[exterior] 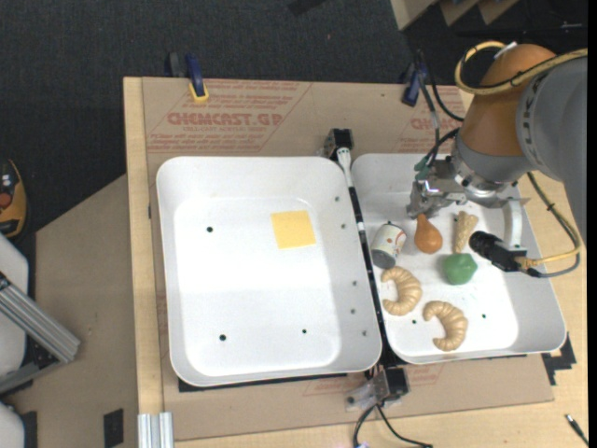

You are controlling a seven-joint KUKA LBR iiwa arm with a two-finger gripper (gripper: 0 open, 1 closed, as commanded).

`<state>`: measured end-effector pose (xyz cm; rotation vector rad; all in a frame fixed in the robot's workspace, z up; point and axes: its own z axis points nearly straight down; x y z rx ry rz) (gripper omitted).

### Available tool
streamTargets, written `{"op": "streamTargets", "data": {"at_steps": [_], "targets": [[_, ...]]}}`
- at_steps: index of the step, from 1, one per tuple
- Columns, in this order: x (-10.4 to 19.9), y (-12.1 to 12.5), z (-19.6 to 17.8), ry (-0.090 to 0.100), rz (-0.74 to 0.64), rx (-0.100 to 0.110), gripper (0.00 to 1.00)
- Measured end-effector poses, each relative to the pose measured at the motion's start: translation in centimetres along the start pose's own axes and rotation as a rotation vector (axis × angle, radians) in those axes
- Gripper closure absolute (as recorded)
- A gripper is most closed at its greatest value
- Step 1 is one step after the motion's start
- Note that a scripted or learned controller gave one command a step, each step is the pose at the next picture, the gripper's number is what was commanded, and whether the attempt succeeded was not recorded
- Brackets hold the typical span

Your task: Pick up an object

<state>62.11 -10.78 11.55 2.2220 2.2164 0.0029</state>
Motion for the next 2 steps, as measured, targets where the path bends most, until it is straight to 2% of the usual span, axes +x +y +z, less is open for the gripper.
{"op": "streamTargets", "data": {"at_steps": [1,2], "targets": [[3.4,-2.0,-7.4,0.001,-0.006,-0.003,1.00],[9.3,2.8,-6.9,0.000,-0.009,-0.002,1.00]]}}
